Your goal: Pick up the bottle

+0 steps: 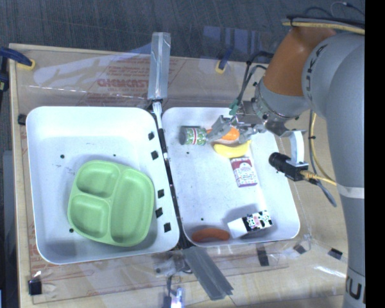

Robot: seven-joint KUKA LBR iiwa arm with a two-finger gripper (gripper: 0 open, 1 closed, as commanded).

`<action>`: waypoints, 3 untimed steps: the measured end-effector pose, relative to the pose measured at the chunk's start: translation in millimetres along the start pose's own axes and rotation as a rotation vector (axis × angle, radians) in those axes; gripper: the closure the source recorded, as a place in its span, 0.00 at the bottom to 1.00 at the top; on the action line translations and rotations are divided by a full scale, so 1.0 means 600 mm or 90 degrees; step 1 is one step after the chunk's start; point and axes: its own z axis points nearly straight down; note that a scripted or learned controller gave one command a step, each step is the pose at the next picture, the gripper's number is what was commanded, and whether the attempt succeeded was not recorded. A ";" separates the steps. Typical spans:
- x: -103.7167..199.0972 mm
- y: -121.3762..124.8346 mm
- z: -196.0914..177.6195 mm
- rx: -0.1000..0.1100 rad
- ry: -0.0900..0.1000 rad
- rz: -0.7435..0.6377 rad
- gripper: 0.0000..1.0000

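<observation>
A small green-labelled bottle (194, 135) lay on its side at the upper middle of the frame, in the right bin (282, 197). The gripper (226, 128) hovered just right of it, above a banana (231, 148); its grip state was unclear.

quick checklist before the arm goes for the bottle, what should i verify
1. Bottle in view, lying on its side at the far end of the right bin: ok.
2. Gripper near the bottle: ok, just to its right in the view.
3. Bottle between the fingers: not ok, it lies apart.
4. Clear room around the bottle: not ok, an orange and yellow item sits close beside it.
5. Finger opening: cannot tell.
6. Green tray out of the way in the left bin: ok.
</observation>
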 end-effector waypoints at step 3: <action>0.229 -0.155 0.022 0.000 0.001 0.372 1.00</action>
